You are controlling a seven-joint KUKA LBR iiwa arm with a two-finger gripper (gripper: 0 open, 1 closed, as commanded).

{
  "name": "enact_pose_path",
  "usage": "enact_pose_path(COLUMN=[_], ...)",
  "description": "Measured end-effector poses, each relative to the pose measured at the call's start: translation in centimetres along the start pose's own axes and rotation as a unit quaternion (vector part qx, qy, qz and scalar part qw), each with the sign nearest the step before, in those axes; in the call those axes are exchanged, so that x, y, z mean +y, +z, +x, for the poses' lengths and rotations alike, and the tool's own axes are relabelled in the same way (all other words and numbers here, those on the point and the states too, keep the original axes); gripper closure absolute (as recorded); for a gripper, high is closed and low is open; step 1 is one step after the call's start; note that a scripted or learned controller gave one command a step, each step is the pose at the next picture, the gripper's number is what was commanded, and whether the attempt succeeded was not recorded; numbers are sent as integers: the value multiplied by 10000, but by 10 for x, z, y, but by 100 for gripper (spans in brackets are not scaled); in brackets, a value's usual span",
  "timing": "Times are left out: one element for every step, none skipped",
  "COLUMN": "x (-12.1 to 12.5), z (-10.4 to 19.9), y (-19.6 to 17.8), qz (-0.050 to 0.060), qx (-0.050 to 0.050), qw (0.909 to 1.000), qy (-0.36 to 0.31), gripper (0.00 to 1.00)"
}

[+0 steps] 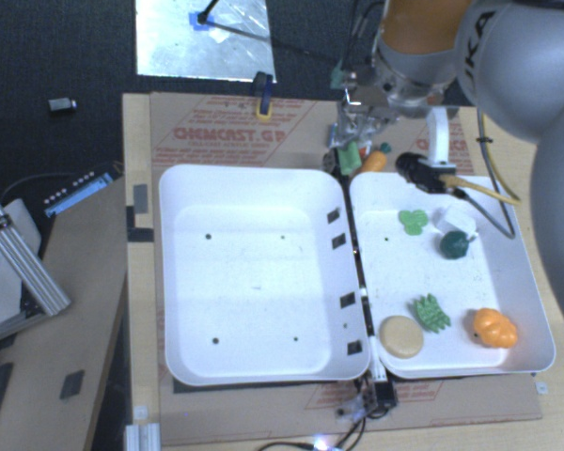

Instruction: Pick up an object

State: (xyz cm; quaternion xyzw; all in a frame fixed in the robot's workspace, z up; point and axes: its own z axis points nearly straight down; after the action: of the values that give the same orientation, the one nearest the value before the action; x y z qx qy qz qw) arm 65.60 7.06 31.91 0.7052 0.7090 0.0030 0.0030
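My gripper (353,154) hangs over the far rim where the two bins meet. A small toy carrot (372,161), orange with a green top, sits between its fingers and appears lifted off the bin floor. The right bin (526,294) holds a light green leafy piece (414,221), a white piece (457,218), a dark green round piece (453,244), a ridged green piece (431,312), a tan round piece (401,335) and an orange pumpkin-like piece (493,327).
The left bin (254,173) lies beside the right one, joined by black clips (341,241). A black connector and yellow cable (451,186) hang from the arm over the right bin's far edge. A yellow clamp (263,101) stands behind the left bin.
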Motion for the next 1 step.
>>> enact_pose_path(x=[-50], z=[67], y=[-6], qz=[42], qx=[15], qw=[10000], qy=[-24], gripper=[100])
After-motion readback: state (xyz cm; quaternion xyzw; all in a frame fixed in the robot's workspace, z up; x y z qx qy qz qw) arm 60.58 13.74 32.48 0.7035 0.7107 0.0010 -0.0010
